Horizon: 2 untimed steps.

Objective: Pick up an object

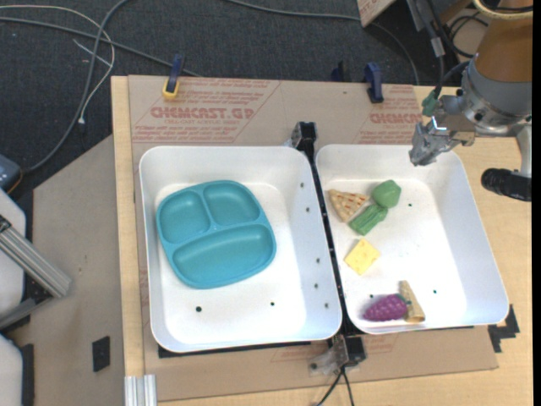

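Note:
The right bin [473,252] holds a tan waffle-like wedge [347,203], a green vegetable piece [377,205], a yellow cheese square [362,256] and a purple grape bunch [386,308] beside a small tan piece [412,302]. A teal divided plate [217,233] lies in the left bin [169,311]. My gripper [423,152] hangs over the right bin's far edge, up and to the right of the green piece. Nothing shows between its fingers.
A black divider clamp [303,134] sits where the two bins meet at the back. Blue clamps [175,74] [373,83] hold the cardboard base. Cables run across the dark floor at the upper left.

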### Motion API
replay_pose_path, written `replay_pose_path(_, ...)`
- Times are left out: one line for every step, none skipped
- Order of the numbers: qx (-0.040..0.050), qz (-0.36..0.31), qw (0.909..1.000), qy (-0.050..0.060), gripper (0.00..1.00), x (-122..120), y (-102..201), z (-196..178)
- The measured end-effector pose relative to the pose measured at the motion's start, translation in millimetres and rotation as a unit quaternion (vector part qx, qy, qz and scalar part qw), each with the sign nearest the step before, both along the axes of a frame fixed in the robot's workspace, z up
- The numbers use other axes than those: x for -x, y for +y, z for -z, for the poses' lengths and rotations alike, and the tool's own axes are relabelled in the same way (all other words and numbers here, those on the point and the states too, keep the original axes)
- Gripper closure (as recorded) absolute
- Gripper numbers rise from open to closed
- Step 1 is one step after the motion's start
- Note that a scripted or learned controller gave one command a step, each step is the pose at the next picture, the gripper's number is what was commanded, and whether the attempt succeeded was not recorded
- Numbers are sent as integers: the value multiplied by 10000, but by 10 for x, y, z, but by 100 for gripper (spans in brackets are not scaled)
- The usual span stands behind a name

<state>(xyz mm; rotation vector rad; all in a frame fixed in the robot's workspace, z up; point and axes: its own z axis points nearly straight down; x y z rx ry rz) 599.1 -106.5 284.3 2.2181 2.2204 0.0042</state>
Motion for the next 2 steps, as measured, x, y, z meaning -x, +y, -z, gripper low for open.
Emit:
replay_pose_path(-11, -19, 10000, 35, 100, -110, 575, 189)
replay_pose_path(-8, -22, 10000, 23, 100, -263, 1168, 340)
